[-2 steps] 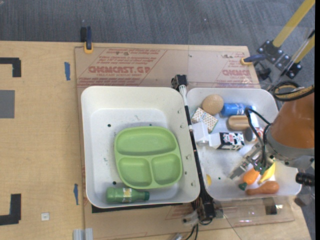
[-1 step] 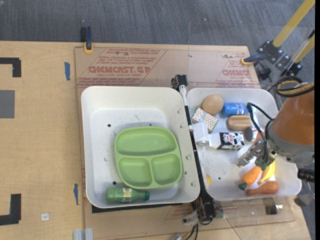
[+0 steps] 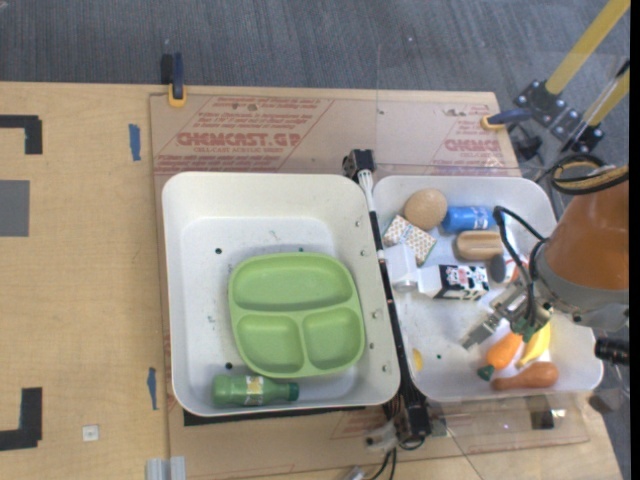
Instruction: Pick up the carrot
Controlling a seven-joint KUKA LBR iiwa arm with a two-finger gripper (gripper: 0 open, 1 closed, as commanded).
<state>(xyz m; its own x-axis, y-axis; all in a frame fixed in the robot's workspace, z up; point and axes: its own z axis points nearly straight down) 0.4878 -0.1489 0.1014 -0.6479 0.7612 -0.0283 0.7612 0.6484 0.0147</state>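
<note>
Over the right bin (image 3: 575, 363), camera view: the grey arm (image 3: 590, 258) with its orange band reaches in from the right, and its gripper (image 3: 503, 320) hangs low over the near right corner of that bin. The metal fingers (image 3: 490, 326) point toward the carrot (image 3: 500, 353), which lies just below them, orange with a green stub at its near end. Whether the jaws are spread or closed cannot be told from this angle; nothing is seen between them.

Judged from this view, the step in hand is the final descent and grasp. It would go best with the fingers straddling the carrot across its narrow width, near its middle, before closing.

Crowding is the main obstacle. A banana (image 3: 539, 342) touches the carrot on its right, and a reddish sausage-shaped piece (image 3: 536, 375) lies just beneath, so a wide grasp may catch either. Farther back sit a black-and-white carton (image 3: 462, 280), a bread roll (image 3: 479, 245), a blue can (image 3: 466, 218), a round tan ball (image 3: 425, 208) and a checkered packet (image 3: 409, 238). A black cable (image 3: 515, 230) loops over them.

The left bin (image 3: 190, 268) holds a green divided plate (image 3: 296, 313) and a green bottle (image 3: 254, 390), well apart from the work.
</note>
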